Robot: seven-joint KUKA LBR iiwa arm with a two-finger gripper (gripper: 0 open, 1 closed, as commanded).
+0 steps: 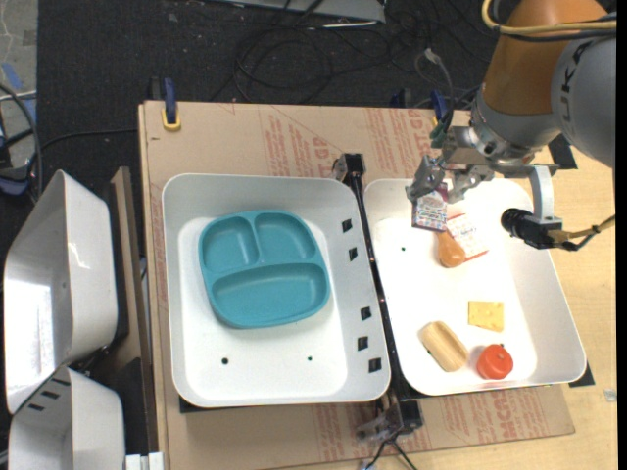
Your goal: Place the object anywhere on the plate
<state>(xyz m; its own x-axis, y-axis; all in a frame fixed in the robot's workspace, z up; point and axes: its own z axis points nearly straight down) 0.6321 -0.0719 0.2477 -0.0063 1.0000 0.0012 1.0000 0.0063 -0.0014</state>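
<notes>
Gripper – fingers' state untellable – above right bin: cheese, tomato, bread roll.

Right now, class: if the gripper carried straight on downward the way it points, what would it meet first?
Probably the small pink-and-white packet directly under the gripper, at the top of the right bin. The orange item with the white label lies just beside it. Depth is unclear from this slanted view, so it may already touch.

A smooth, matt teal plastic is seen in the plate, glossy white plastic in both bins, and rough brown cardboard beneath them.
</notes>
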